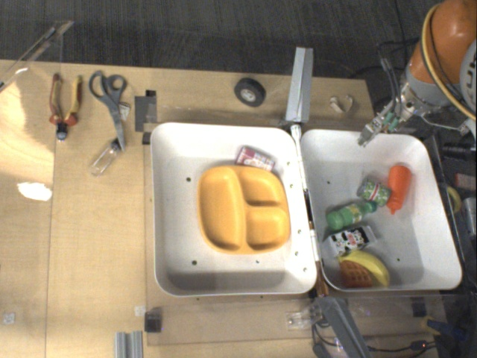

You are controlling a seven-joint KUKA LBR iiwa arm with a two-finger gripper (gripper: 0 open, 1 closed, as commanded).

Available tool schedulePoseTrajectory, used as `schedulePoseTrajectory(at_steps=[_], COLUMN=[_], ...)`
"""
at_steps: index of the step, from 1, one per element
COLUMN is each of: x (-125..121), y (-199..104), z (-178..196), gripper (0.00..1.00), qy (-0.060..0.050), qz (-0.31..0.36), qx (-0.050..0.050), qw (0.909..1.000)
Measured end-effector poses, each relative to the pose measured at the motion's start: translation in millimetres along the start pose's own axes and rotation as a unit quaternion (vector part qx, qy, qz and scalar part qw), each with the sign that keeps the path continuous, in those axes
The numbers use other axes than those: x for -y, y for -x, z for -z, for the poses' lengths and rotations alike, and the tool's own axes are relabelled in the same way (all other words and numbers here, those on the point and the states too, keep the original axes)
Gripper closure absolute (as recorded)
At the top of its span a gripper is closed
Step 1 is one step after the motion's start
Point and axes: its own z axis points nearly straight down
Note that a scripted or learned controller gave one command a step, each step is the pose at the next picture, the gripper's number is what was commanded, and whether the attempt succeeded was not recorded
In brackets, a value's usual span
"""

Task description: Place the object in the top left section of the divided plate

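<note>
A yellow divided plate (242, 206) lies in the left white bin (179, 200). A small dark pink packet (256, 156) rests just beyond the plate's far edge. The right bin (425, 267) holds an orange carrot (399, 186), a green can (374, 192), a green bottle (349, 215), a black-and-white carton (350, 239), a banana (369, 263) and a brown waffle-like piece (356, 274). My gripper (375, 128) hangs over the right bin's far rim, well above and behind these objects, with nothing seen in it.
Scissors (113, 99) and red-handled pliers (62, 101) lie on the wooden bench at the far left. A black tape roll (250, 91) sits behind the left bin. A grey metal post (299, 84) stands between the bins' far corners.
</note>
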Motion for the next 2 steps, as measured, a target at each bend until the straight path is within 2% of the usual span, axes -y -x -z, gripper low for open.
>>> schedulePoseTrajectory(at_steps=[1,2], x=[55,52], y=[27,31], z=[47,69], gripper=[1.0,1.0], qy=[-0.002,-0.002], qz=[0.087,0.084], qx=[-0.001,-0.002], qw=[0.9962,0.9965])
